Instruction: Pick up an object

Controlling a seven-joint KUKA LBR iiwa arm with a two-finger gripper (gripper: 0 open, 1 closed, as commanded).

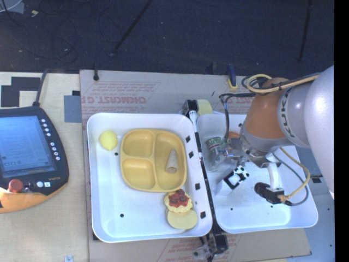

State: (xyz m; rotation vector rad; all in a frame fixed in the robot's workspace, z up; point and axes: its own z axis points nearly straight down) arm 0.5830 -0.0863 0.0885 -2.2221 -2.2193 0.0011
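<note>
The claw [229, 158], at the end of the grey arm with the orange band [264, 116], hangs low inside the right shallow white plastic bin [305, 214], near its left wall; whether it is released or clenched I cannot tell, since the wrist hides most of it; just beside it, towards the bin's dividing wall, lies a small greenish cylindrical object [215, 144], apparently a can or jar, though it is too blurred to name firmly; I judge this the likeliest target, and the step in hand to be the approach or the closing on it, with no lift yet evident; the object seems to lie on its side with its long axis roughly left to right in the view, but that reading is uncertain; the next move calls for the claw to straddle it across the short axis and close firmly before rising, keeping clear of the black-and-white chequered block [236, 176] nearby on the bin floor; the bins rest on a cardboard-covered surface [131, 91].
</note>
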